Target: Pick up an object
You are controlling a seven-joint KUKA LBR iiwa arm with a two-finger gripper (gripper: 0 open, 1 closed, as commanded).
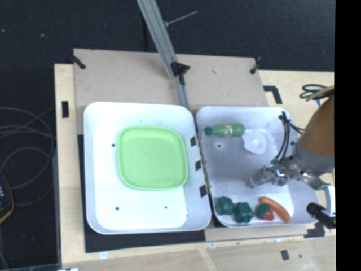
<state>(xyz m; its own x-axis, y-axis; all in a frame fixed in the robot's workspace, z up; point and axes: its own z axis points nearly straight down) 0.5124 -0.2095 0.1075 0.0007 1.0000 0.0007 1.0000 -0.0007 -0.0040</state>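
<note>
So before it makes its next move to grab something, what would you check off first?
1. Things to pick lie in the right bin: ok, a green bottle, a clear cup, two dark green pieces and a carrot.
2. Gripper is over that bin: ok.
3. Gripper holds something: cannot tell.
4. Gripper sits right above an item: not ok, bare floor beneath.
5. Items stand apart enough: not ok for the front row, which is bunched at the wall.
6. Left bin has its green plate lying flat: ok.

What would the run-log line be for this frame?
end effector: over right bin floor | holding: nothing seen | nearest: carrot, green bottle | left bin: green plate
</note>
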